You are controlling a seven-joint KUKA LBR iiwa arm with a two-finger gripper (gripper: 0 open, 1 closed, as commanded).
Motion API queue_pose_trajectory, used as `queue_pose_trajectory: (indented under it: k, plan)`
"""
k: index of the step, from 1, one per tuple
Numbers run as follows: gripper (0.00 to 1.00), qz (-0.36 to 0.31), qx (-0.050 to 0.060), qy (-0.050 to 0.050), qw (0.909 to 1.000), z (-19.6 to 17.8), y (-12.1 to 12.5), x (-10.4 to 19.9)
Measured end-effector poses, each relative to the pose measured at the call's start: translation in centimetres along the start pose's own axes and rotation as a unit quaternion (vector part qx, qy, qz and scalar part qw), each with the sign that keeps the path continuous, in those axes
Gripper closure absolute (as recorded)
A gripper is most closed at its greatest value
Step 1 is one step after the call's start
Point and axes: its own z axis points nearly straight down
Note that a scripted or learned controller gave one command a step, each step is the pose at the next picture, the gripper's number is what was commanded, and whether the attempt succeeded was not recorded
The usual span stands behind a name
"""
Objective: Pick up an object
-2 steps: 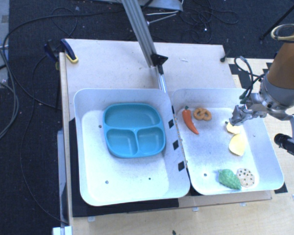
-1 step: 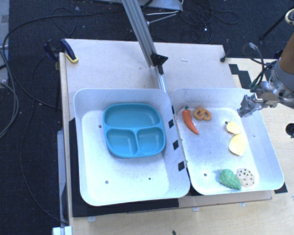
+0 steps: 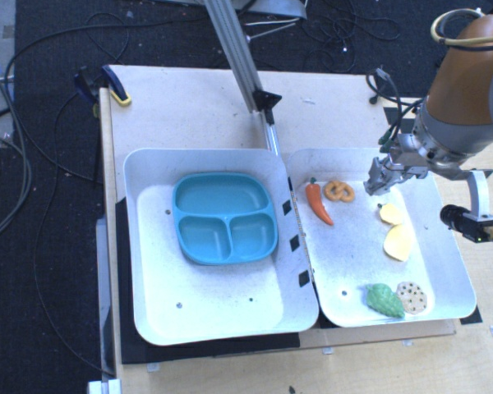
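Tool (image 3: 376,180) over right bin (image 3: 452,290), just beside pretzel (image 3: 339,191); finger state: cannot tell. Slice (image 3: 390,214) below it, pepper (image 3: 319,204) left. Risk: descent lands between pretzel and slice, closes on nothing.

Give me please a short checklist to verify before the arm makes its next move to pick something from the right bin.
1. Pincer is above the right bin, near its far side: ok.
2. Nothing is seen held in the pincer: ok.
3. Nearest targets, pretzel and small yellow piece, lie separate from each other: ok.
4. Red pepper lies apart from the pretzel: ok.
5. Green piece and cookie touch, so they are harder to pick singly: not ok.
6. Pincer opening state: cannot tell.
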Motion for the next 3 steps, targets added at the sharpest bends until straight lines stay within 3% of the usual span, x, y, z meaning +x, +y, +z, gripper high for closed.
queue_pose_trajectory:
  k: [3]
  plan:
    - [1.00,0.000,0.000,0.000,1.0000,2.1,0.4,16.8]
